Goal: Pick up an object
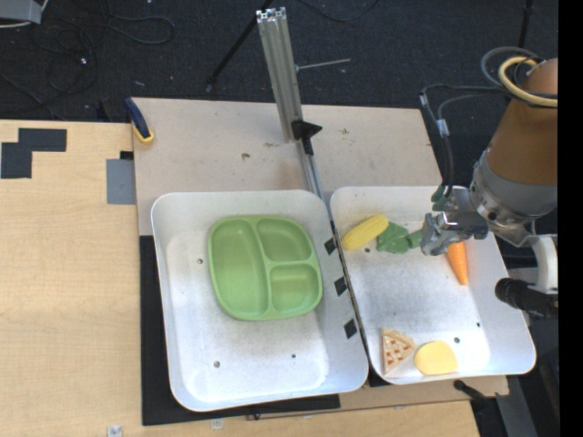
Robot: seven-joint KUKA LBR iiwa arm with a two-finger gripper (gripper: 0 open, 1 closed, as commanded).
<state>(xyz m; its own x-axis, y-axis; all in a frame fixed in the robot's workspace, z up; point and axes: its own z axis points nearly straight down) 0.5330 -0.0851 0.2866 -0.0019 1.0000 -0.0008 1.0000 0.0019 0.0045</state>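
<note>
Over the right bin (510,358), the claw (437,237) hangs low beside a carrot (457,262) and corn cob (364,232); its opening and grip cannot be told. Left bin (182,353) holds a green divided plate (265,268).

Robotics lab, 2 white bins (273,381) on bench, floor cables (109,25)

I count two white bins: left bin (182,353), right bin (510,353). One green divided plate (265,268). One corn cob (364,232), one carrot (457,262), one pizza slice (395,350), one yellow round piece (435,358).
</note>
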